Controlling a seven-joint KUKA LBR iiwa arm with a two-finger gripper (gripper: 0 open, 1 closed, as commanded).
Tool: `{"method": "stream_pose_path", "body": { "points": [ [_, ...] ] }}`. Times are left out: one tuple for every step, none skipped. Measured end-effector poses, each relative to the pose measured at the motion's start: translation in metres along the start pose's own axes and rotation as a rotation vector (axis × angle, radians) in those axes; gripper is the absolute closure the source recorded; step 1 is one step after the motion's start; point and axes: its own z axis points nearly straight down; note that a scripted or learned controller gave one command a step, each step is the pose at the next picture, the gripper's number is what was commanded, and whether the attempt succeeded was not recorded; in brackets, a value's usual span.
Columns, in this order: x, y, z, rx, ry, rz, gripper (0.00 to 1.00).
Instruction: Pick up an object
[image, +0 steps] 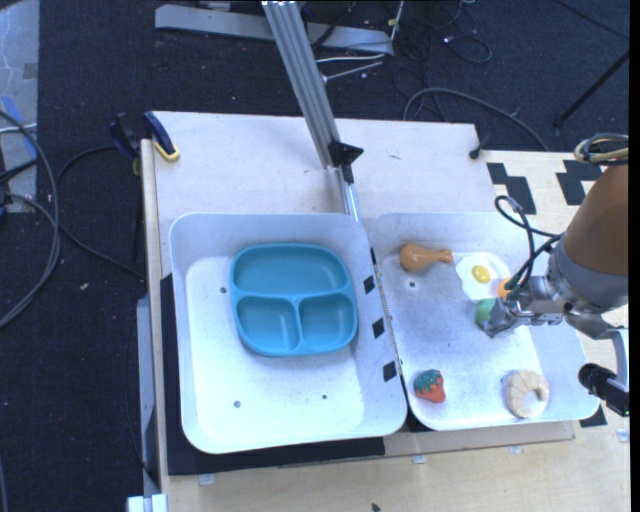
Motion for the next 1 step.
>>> {"method": "stream_pose_path", "body": {
  "points": [
    [0.0001, 0.0013, -0.0210, 0.003, 0.000, 0.000, 1.00]
  ]
}}
